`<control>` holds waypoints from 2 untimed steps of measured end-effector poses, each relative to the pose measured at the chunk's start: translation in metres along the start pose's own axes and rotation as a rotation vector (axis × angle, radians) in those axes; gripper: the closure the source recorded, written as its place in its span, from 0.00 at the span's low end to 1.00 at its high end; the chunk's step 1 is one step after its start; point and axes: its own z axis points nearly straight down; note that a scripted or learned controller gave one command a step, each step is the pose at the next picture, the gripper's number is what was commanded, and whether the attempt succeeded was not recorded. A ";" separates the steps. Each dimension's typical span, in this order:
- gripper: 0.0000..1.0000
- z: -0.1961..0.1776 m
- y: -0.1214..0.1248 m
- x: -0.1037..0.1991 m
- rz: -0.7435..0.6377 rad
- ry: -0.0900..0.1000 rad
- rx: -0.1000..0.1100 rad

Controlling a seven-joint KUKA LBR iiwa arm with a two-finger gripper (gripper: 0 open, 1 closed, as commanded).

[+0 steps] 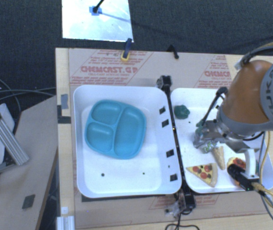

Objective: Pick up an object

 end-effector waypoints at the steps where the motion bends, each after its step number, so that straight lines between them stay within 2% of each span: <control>1: 1.00 -0.040 -0.006 0.077 -0.008 0.003 0.000; 2: 1.00 -0.029 -0.008 -0.044 0.015 -0.004 0.003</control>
